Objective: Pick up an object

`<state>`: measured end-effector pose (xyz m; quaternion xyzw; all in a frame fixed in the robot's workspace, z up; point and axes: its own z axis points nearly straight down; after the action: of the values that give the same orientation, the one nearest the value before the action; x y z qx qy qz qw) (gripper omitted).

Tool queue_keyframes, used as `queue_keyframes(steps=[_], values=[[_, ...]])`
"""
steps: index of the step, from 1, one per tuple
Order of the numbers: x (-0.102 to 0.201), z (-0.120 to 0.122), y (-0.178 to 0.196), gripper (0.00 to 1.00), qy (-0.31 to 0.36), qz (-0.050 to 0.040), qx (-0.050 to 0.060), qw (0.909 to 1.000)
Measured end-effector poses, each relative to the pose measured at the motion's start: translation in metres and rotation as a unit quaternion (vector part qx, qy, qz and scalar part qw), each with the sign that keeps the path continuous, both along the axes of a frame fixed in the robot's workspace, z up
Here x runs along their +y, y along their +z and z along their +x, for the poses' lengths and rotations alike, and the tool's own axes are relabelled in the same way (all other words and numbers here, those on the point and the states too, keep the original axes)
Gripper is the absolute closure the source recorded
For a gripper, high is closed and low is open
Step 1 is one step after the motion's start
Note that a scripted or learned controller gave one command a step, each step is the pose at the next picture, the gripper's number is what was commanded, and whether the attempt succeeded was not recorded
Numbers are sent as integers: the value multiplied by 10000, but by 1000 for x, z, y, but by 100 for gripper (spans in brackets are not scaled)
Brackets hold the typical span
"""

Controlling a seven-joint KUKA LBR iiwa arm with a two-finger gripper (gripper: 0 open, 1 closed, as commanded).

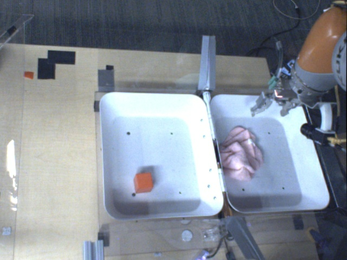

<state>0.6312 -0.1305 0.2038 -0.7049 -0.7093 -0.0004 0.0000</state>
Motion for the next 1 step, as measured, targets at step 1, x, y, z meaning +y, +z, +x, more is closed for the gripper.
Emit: queue_keyframes(steps=[1], values=[[17, -13, -105, 0, 604, -4, -19, 9982]])
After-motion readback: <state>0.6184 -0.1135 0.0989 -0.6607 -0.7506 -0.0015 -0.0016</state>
